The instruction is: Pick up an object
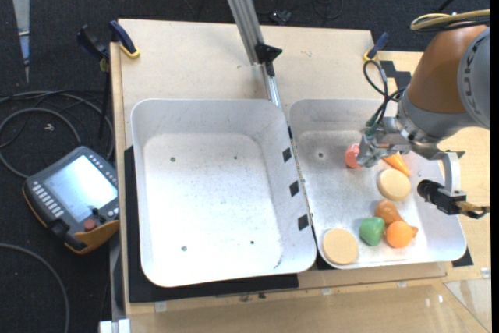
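Note:
In the right bin [327,144], my gripper [369,150] hangs low over the upper middle, right beside a small pink-red object [352,157] that peeks out at its left. An orange carrot-like piece [398,163] lies just to its right. Below these sit a cream round piece [394,185], a brown-orange piece [387,210], a green piece [372,230], an orange fruit [400,234] and a tan disc [341,245]. The arm's bulk hides the fingertips.
The left bin [207,191] lies beside the right one, with a raised divider [295,175] between them. A metal pole [243,4] slants up from the bench's back. A teach pendant [74,199] sits on the floor at the left.

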Robot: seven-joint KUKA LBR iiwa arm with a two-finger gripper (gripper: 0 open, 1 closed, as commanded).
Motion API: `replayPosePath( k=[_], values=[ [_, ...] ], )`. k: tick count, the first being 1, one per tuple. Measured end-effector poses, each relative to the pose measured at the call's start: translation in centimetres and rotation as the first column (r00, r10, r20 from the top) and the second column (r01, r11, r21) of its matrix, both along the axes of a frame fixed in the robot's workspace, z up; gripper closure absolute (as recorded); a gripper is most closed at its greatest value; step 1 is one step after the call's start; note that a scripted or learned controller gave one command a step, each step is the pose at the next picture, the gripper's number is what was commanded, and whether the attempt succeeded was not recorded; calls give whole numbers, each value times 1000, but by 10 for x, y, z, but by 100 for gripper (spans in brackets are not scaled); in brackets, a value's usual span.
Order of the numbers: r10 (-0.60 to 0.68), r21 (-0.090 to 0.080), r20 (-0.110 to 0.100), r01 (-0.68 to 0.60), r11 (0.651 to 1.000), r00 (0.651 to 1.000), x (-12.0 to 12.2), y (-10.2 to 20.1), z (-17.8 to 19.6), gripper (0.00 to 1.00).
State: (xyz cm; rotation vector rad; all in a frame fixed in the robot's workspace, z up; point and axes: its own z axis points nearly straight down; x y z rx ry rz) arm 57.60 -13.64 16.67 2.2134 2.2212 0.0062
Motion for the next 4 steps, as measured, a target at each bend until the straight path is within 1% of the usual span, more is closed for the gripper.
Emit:
replayPosePath(
  k=[1, 2, 3, 4],
  values=[
    [0, 0, -1, 0, 1000, 1000, 4, 1, 43, 100],
    [0, -1, 0, 0, 1000, 1000, -3, -5, 100, 100],
    [4, 2, -7, -4, 1000, 1000, 13, 46, 84, 100],
    [5, 3, -5, -5, 1000, 1000, 25, 100, 90, 100]
  ],
)
